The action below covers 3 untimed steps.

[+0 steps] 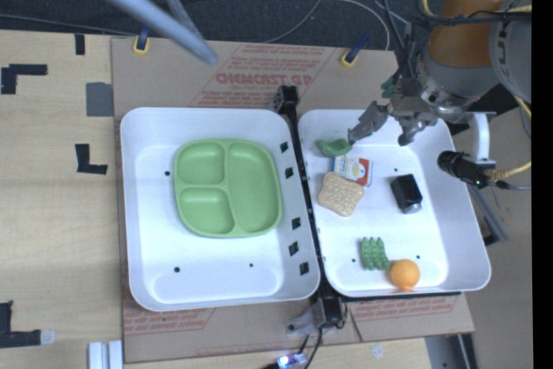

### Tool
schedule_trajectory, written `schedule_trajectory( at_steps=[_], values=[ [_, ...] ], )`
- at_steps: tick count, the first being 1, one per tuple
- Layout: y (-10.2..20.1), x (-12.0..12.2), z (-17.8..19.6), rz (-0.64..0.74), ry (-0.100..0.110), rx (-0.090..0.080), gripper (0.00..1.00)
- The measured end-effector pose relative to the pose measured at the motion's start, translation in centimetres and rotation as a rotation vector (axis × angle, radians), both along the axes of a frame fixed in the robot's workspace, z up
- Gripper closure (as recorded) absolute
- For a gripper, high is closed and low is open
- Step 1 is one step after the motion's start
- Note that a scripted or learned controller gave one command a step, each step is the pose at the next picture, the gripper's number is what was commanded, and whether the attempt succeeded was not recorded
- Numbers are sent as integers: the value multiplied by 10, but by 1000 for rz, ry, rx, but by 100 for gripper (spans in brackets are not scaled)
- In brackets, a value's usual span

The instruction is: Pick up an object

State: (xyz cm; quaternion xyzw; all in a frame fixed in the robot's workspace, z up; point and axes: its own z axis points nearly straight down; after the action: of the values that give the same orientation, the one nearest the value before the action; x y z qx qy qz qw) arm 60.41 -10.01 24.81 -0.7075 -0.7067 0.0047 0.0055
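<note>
The worktop (52,212) carries two white bins. The left bin (147,272) holds a green divided plate (228,187). The right bin (458,264) holds the smaller things, and the arm (471,22) reaches in over its far edge. The tool (389,127) hangs above the bin's far part, fingers spread apart, nothing between them. A green piece (331,147) lies just left and near of it, likely the closest candidate. Nearer lie a small carton (353,169), a tan block (340,194), a black object (406,192), a green ridged toy (373,253) and an orange ball (403,274). The green piece's shape and long axis are hard to make out.
</note>
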Motion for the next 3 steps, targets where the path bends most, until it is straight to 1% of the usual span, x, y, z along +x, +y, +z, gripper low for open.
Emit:
schedule_trajectory(
  at_steps=[1, 2, 3],
  values=[
    [0, 2, 8, 3, -13, -1, 0],
    [-3, -4, -55, 1, -7, -2, 0],
    [-7, -7, -119, 1, -6, -2, 0]
  ],
)
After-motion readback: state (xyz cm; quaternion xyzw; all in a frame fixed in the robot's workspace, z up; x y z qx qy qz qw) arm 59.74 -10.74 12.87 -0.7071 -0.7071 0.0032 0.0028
